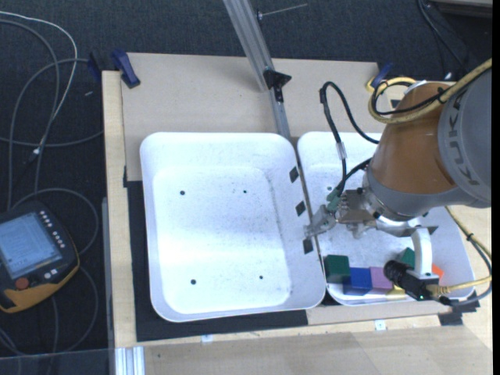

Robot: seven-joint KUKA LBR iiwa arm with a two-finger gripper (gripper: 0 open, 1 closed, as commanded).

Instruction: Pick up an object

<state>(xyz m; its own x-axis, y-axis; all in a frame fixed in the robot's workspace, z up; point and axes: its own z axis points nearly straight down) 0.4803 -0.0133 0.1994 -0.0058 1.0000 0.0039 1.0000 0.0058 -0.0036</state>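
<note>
The claw (334,219) hangs low in the right bin (353,297), close to the wall it shares with the left bin (219,225), and I cannot tell if it grips anything. Nearer the front edge of the bench (195,84), a green block (337,267), a blue block (360,279) and a pink block (380,277) sit in a row.

Blocks (358,276) crowded — near rim (344,297)
</note>
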